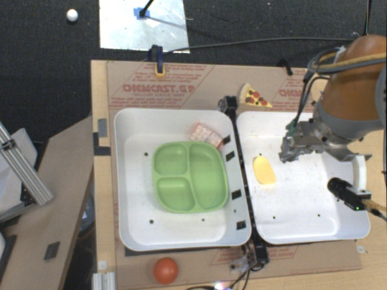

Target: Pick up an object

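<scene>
Nearest the camera, one orange ball [165, 270] sits on the bench at 6 o'clock, outside the two white bins [136, 125]. The gripper [291, 150] hangs over the right-hand bin at 3 o'clock with nothing visibly between its fingers, though their opening cannot be judged; one yellow piece [263, 170] lies just beside it at its 8 o'clock. That piece looks light, smooth and possibly slippery, best pinched across its narrow width; also counted are one green divided plate [189, 177], one pink block [207, 134] and one pizza slice [254, 96].
</scene>
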Robot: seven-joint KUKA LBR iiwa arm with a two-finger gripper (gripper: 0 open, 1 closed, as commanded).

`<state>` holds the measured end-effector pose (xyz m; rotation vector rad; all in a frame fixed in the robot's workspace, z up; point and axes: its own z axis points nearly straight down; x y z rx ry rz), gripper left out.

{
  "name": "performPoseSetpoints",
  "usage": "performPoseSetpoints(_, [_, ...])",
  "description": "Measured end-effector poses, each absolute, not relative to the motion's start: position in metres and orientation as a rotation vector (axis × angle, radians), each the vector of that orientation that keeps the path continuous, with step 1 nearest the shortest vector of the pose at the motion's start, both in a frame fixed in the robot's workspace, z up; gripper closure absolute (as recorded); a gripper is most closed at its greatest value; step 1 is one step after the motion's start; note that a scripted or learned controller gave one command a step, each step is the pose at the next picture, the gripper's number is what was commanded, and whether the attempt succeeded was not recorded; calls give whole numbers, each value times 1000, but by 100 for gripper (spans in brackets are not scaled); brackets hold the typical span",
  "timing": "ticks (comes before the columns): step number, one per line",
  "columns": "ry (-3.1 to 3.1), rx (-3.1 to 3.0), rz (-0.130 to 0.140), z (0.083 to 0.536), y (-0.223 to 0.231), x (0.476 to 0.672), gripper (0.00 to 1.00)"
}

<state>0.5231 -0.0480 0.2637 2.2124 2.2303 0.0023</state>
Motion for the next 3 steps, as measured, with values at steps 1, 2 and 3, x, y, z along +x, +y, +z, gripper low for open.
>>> performPoseSetpoints(1, [2230,2211,3,256,0,538,100])
performPoseSetpoints(2, [2227,2214,2,253,46,536,100])
performPoseSetpoints(3, [2229,2213,2,242,88,542,100])
